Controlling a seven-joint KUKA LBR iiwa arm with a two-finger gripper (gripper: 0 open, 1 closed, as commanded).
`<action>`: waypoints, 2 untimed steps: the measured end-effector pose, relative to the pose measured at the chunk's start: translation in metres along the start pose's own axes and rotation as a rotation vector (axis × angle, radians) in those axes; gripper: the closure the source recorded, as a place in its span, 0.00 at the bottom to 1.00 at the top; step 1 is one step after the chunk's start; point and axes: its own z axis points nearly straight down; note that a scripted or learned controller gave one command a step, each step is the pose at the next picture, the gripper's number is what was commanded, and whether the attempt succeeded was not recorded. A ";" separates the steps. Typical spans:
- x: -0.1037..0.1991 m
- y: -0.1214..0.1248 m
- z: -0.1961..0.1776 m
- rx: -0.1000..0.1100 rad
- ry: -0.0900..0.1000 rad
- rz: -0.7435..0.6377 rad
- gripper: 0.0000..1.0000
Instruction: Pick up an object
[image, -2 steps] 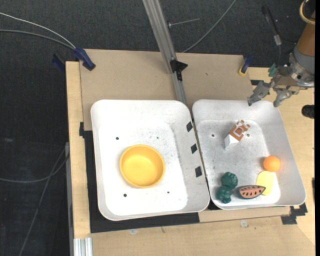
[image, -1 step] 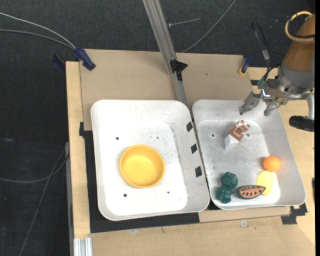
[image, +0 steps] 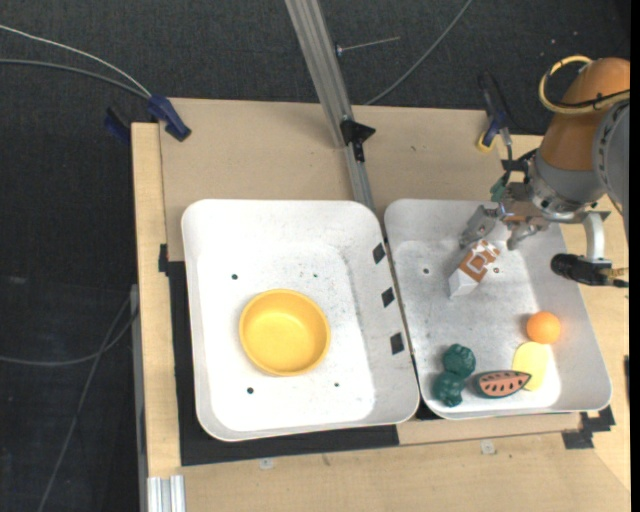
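Small carton (image: 475, 268), white with orange print, tilted in right bin (image: 430, 320), upper part. My claw (image: 497, 233) directly above it, fingers clenched on carton's top end as far as I judge. Step: grasp made, lift pending. Next: raise straight, watch for slip.

This is a robotics lab. A plywood bench (image: 250, 150) stands on dark carpet (image: 60, 250) with loose cables (image: 70, 60), blue clamps (image: 170, 118) at its edge, and a metal pole (image: 325, 60) rising between two white bins (image: 290, 215).
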 end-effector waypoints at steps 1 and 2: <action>-0.001 0.003 -0.019 -0.012 -0.003 0.000 1.00; 0.006 -0.004 -0.077 -0.024 -0.007 0.001 1.00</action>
